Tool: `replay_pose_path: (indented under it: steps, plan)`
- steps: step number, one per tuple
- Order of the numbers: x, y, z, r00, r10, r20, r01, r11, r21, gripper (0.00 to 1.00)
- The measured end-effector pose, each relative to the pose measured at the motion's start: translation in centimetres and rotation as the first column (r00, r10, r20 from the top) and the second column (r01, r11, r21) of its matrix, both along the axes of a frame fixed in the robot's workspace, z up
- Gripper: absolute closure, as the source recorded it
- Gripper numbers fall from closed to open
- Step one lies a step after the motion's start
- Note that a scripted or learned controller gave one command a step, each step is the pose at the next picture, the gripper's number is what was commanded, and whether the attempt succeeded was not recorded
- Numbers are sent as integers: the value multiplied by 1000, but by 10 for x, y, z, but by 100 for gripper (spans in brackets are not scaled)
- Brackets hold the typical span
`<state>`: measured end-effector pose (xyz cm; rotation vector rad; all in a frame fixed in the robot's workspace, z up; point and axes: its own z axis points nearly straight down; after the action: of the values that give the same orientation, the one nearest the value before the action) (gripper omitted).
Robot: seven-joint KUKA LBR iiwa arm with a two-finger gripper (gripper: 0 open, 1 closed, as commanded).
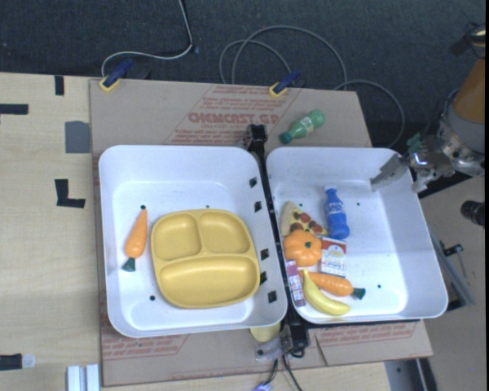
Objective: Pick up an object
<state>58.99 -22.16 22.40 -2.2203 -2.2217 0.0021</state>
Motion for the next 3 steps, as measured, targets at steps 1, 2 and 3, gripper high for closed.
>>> replay_pose_path:
  steps: [1, 2, 3]
  plan:
    - [40, 35, -146, 1000, 5, 4, -5, 1000, -3, 0]
    - [42, 33, -127, 1000, 2, 8, -2, 1000, -3, 100]
    - [41, 33, -127, 1000, 2, 7, -2, 1000, -4, 0]
